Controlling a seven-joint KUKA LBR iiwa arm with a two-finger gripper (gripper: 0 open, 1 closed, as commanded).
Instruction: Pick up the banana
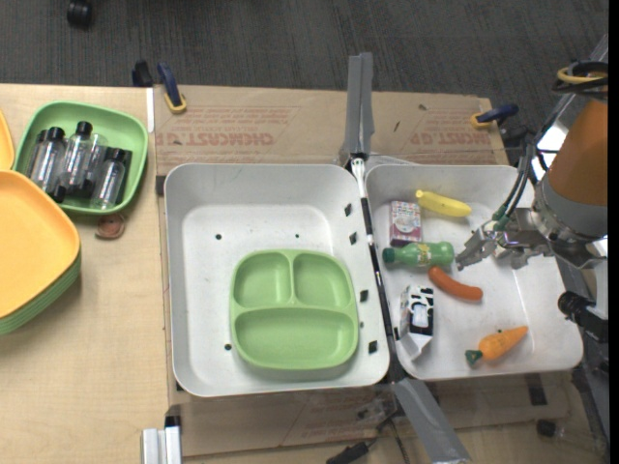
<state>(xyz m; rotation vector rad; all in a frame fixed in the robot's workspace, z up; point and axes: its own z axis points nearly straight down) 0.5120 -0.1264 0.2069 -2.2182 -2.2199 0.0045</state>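
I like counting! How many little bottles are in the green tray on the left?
4, standing side by side in the green tray: bottles at and. Another might hide behind them.

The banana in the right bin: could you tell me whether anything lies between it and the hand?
Nothing visible does. The banana lies near the bin's far wall, and bare bin floor separates it from the hand.

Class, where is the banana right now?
The banana lies in the right bin, near its far edge, just right of the pink packet and above the green bottle.
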